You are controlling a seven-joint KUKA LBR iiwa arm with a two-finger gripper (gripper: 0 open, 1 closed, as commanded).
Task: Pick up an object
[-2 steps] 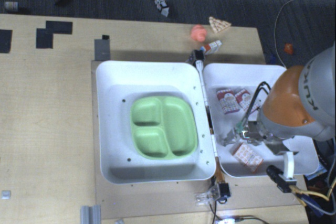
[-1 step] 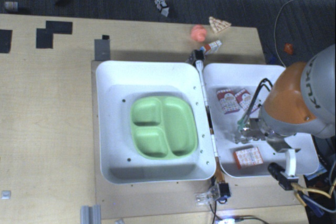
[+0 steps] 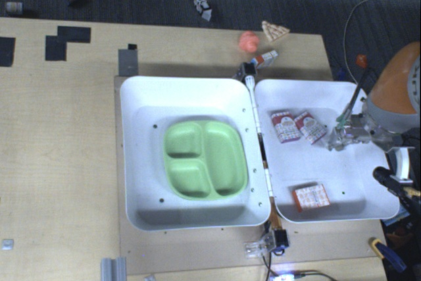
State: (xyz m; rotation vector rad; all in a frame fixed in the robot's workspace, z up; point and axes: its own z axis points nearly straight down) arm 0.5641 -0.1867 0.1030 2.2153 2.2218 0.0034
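Observation:
Three small red-and-white packets lie in the right bin (image 3: 368, 161). One packet (image 3: 284, 126) and a second packet (image 3: 310, 127) sit side by side near the bin's far left. The third packet (image 3: 310, 196) lies alone near the front wall. My gripper (image 3: 337, 140) hangs low over the right bin's middle, just right of the second packet and close to its edge. I see nothing in its grasp. The grey arm with its orange band (image 3: 400, 87) comes in from the right.
The left bin (image 3: 135, 141) holds a green divided plate (image 3: 204, 158). On the bench behind the bins lie a pink ball (image 3: 248, 41), a wedge-shaped toy (image 3: 275, 30) and a small tube (image 3: 265, 58). A cable (image 3: 358, 85) runs beside the arm.

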